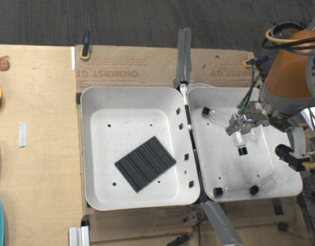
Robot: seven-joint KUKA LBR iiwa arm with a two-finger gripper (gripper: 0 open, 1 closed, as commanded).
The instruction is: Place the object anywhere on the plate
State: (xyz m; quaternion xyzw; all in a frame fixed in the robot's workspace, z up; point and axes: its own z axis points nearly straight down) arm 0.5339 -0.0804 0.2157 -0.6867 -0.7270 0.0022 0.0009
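Observation:
The plate (145, 163) is a dark ribbed rectangle lying at a slant on the floor of the left bin (96, 137). My gripper (240, 133) hangs over the middle of the right bin (280, 188), far to the right of the plate. A small clear vial with a black cap (242, 146) sticks down from between its fingertips, cap end lowest. Three similar small black-capped pieces lie in the right bin: one at the back left (205, 111) and two along the front wall (218, 191) (254, 189).
A raised divider (188, 132) with black clips separates the two bins. Cardboard (126, 68) lies behind them. Cables and a black fitting (288, 155) crowd the right bin's right side. A wooden table (34, 137) with small items lies to the left.

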